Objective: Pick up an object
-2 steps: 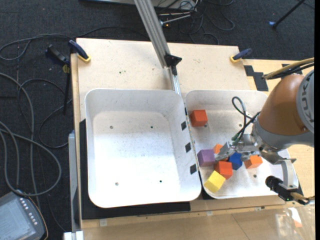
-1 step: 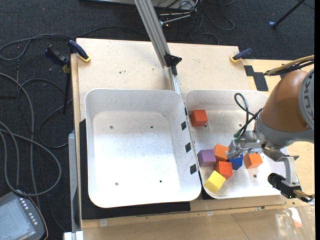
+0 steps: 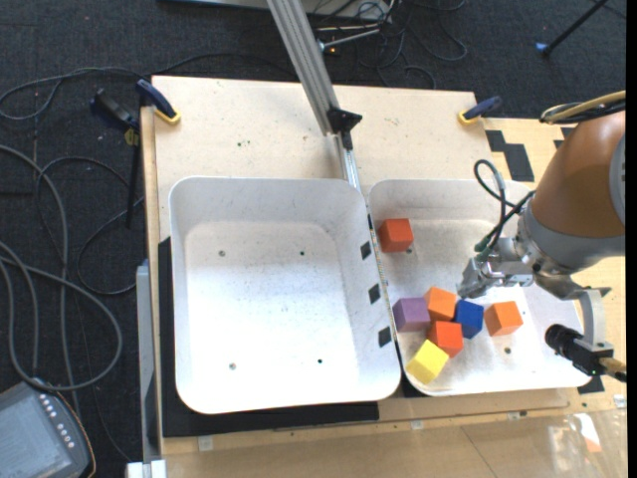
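**Hand poised over the block cluster**

The grey two-finger hand [image 3: 476, 279] hangs in the right white bin [image 3: 438, 199]; whether it is open or closed, I cannot tell. The small orange foam cube [image 3: 441, 302] sits just below-left of it, touching a blue cube [image 3: 469, 317].

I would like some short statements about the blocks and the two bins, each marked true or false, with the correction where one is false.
1. All the blocks lie in the right bin. True.
2. The blue block stands alone near the bin's far wall. False: it sits in the cluster, between two orange blocks; the one standing apart is the orange block.
3. The yellow block is nearest the front rim. True.
4. The purple block lies in the left bin. False: it is in the right bin, near the divider.
5. The gripper is above the right bin. True.
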You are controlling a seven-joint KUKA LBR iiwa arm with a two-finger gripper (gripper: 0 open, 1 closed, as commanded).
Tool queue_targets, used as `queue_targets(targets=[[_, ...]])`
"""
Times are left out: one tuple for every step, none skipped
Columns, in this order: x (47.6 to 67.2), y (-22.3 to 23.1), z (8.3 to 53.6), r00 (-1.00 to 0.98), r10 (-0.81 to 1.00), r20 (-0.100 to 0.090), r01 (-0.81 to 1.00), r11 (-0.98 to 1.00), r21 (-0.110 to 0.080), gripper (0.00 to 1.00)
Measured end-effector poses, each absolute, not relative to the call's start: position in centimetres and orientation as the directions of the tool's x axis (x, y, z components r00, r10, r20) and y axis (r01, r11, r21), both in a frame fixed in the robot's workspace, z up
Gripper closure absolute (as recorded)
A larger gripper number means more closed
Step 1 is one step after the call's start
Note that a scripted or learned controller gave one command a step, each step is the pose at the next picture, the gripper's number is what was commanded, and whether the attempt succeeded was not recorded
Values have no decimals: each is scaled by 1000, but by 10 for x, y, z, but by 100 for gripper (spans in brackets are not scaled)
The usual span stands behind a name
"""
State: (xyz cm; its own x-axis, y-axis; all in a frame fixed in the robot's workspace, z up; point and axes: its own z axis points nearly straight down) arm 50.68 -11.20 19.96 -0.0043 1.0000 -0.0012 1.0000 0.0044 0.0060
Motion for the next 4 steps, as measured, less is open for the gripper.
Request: queue_targets(targets=[[508, -112, 224, -4, 1000, -1, 1000, 4, 5, 100], [518, -57, 235, -9, 1000, 1, 1000, 9, 3, 100], [515, 4, 239, -10, 1000, 2, 1000, 10, 1, 100], [523, 57, 227, -8, 1000, 1, 1000, 8, -1, 100]])
